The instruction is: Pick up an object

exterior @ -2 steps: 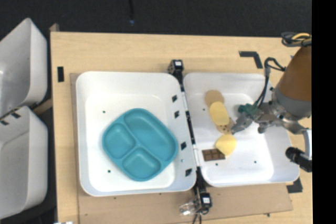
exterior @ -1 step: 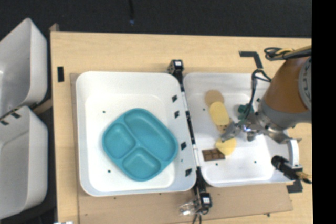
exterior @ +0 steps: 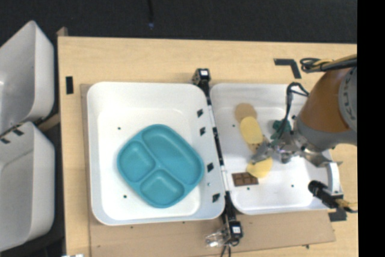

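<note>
The right bin point(exterior: 274, 198) holds a tan round piece point(exterior: 245, 111), a yellow oblong object point(exterior: 251, 130), a smaller yellow piece point(exterior: 261, 169) and a brown chocolate-like bar point(exterior: 243, 179). My gripper point(exterior: 268, 153) reaches in from the right and hangs low between the yellow oblong object and the smaller yellow piece, its grey tip touching or just above that smaller piece. The arm's orange band point(exterior: 325, 106) sits above the wrist at the bin's right side.
The left bin point(exterior: 102, 111) carries a teal divided plate point(exterior: 159, 164). Black clips point(exterior: 202, 76) line the seam between the two bins. White containers point(exterior: 21, 75) stand off the bench at the far left.
</note>
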Controlling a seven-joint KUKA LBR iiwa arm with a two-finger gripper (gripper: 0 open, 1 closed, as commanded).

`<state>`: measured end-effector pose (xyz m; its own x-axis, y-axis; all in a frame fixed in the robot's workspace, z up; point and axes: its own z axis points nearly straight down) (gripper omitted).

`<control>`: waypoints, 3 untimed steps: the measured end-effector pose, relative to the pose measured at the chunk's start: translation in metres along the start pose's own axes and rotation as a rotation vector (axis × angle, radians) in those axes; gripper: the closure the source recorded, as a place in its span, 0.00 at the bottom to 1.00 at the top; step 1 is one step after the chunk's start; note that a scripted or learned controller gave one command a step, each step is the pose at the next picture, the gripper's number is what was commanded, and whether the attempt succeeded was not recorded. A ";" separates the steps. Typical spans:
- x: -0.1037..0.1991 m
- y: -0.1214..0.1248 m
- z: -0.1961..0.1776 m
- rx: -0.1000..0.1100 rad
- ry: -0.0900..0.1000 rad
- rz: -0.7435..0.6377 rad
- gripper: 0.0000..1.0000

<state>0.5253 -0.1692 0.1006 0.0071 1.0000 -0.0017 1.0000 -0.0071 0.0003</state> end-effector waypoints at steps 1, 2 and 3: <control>-0.001 0.001 -0.012 -0.005 -0.001 0.006 1.00; -0.001 0.012 -0.071 -0.007 -0.001 -0.010 1.00; -0.010 0.017 -0.119 -0.006 -0.001 -0.010 1.00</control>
<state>0.5423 -0.1790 0.2191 -0.0025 1.0000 -0.0027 1.0000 0.0026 0.0061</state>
